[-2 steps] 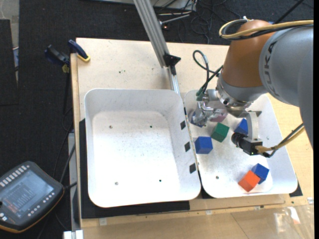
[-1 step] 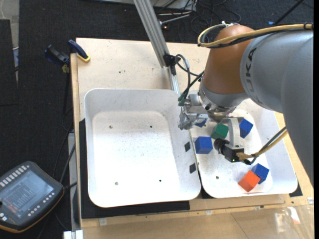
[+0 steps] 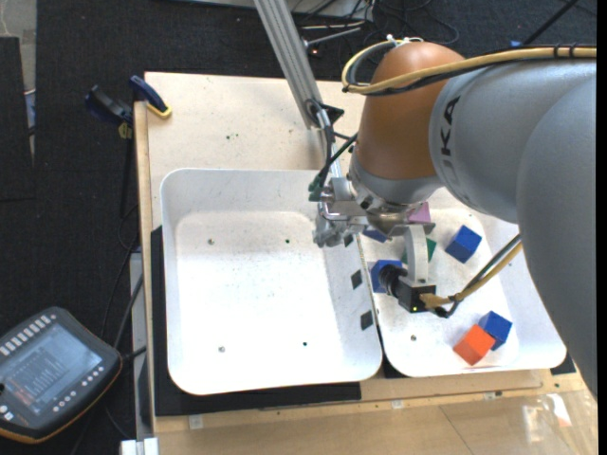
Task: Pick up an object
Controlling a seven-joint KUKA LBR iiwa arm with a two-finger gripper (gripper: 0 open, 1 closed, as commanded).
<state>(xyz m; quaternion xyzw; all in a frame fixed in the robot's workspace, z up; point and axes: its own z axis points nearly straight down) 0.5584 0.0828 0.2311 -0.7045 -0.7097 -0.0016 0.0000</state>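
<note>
Trouble lies in placement: your gripper (image 3: 334,227) hangs over the rim between the two bins, and a close there would likely catch plastic or nothing. You cannot tell whether it is released or clenched. The nearest blue block (image 3: 385,275) lies at its four o'clock in the right-hand bin (image 3: 427,349), partly hidden. Black lettering (image 3: 446,131) on the arm (image 3: 517,121) is only partly legible, probably KUKA.
</note>
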